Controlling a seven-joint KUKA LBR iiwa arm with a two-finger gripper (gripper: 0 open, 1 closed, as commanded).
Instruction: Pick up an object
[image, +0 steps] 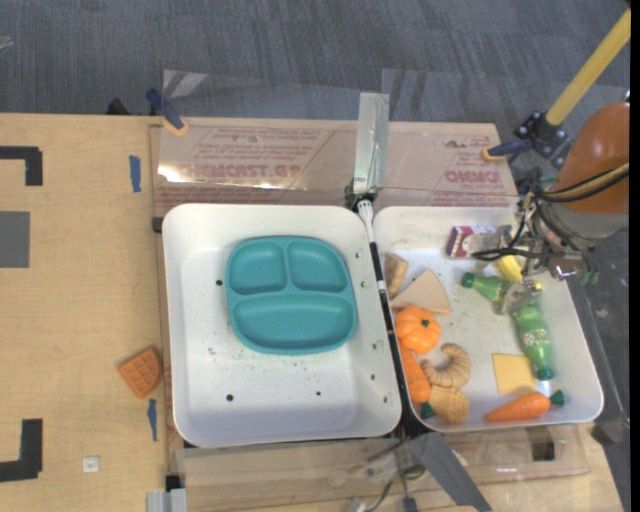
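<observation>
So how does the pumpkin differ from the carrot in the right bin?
The pumpkin is round and lies near the right bin's left wall; the carrot is long and tapered, lying lengthwise near the front wall. The pumpkin sits among other pieces, while the carrot lies beside a yellow cheese slice. Both are orange with green tops.

A teal plastic divided plate (290, 293) sits in a white bin speckled with dark flecks (190, 350); an orange toy pumpkin with green stem (417, 329), a yellow cheese slab (512, 373), a green bottle (531, 335)
</observation>
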